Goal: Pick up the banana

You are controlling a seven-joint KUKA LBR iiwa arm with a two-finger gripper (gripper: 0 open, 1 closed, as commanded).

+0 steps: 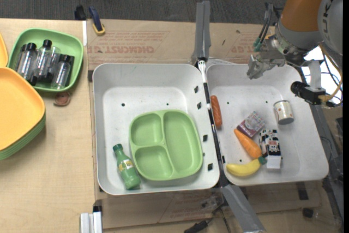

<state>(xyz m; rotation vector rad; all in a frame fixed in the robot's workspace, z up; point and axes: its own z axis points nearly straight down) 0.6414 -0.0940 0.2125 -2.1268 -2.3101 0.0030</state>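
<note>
A yellow banana (244,168) lies near the front edge of the right bin (234,84), just below an orange carrot (248,143). My gripper (260,67) hangs over the far edge of that same bin, well behind the banana and apart from every object. Nothing shows between its fingers.
The right bin also holds a hot dog (216,111) by the left wall, a small packet (252,124), a white can (283,112) and a black and white box (271,148). The left bin has a green divided tray (165,145) and a green bottle (126,167).
</note>
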